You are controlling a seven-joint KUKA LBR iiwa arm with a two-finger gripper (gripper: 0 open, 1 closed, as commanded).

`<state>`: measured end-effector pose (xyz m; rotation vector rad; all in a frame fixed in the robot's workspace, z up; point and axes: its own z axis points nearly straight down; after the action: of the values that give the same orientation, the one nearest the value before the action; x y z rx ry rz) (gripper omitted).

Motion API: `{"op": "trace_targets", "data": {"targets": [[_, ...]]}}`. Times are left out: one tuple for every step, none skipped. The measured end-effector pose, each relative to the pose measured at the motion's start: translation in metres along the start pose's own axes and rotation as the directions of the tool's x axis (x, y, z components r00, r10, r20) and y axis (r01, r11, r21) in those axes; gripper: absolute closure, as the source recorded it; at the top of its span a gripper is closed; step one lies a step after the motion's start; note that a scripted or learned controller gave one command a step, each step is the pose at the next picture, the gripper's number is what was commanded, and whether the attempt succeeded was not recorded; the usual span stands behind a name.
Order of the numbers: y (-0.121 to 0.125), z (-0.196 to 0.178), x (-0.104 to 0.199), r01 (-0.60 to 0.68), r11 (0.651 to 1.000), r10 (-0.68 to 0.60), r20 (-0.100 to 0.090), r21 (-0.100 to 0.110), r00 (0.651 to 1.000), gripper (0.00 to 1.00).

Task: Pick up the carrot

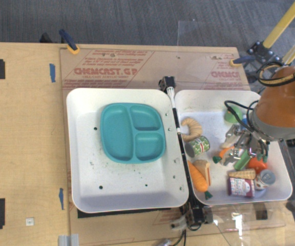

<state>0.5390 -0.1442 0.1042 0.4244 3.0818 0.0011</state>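
The camera view looks down on a pale wooden bench (24, 137) with black tape marks near its left edge, a sheet of printed cardboard (137, 65) laid under the two bins and dark grey carpet (137, 9) beyond the far edge. The left bin (86, 188) holds a teal divided plate (133, 132) lying flat a little toward its far side. The right bin (278, 193) is crowded: the carrot (199, 177) lies near the bin's left wall toward the near edge, its green end pointing to the near side, with a beige wedge-like piece (203, 164) touching its far end. A small can with a green label (198, 145) and a tan ring-shaped pastry (191, 127) sit further along that left wall. A purple-labelled can (241, 187) lies on its side near the near edge. The arm (283, 106) comes in over the bin's right wall, orange band uppermost, and the gripper (239, 150) points down among a jumble of orange, red and green items in the bin's right half, well apart from the carrot. Whether it is parted or closed cannot be told.
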Motion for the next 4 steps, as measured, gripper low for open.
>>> {"op": "trace_targets", "data": {"targets": [[0.013,0.010,0.058,-0.045,0.999,0.045,-0.003,0.004,0.999,1.00],[0.014,0.011,0.059,-0.045,0.999,0.045,-0.006,0.004,0.999,0.00],[0.031,0.011,0.065,-0.213,0.977,0.213,-0.008,0.010,0.977,0.00],[0.037,0.011,0.065,0.007,1.000,-0.007,-0.008,0.001,1.000,0.00]]}}
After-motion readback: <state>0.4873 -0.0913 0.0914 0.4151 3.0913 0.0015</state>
